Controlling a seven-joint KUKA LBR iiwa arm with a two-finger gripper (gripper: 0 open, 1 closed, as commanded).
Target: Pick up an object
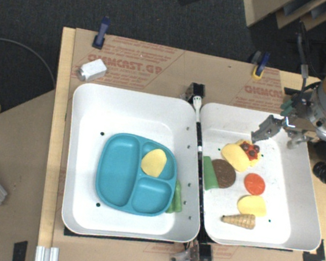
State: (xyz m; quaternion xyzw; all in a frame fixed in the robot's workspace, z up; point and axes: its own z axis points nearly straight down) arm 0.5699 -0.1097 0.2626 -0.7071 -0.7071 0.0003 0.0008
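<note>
Pale yellow object [237, 156] with red-black top, lying in right bin's [300, 199] upper middle; brown disc [224, 174] just below

In the right bin [299, 205] we find open floor right of the orange disc [255, 184]; left of it the brown patty [224, 174] and green strip [209, 173] crowd together (touching), the yellow lump [236, 156] sits above, and the cone [239, 219] lies below.

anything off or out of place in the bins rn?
Mostly tidy. Two things: a green piece sits wedged between the blue tray and the left bin's wall instead of in a compartment, and a green block leans against the right bin's left wall. No spills or damage visible.
</note>
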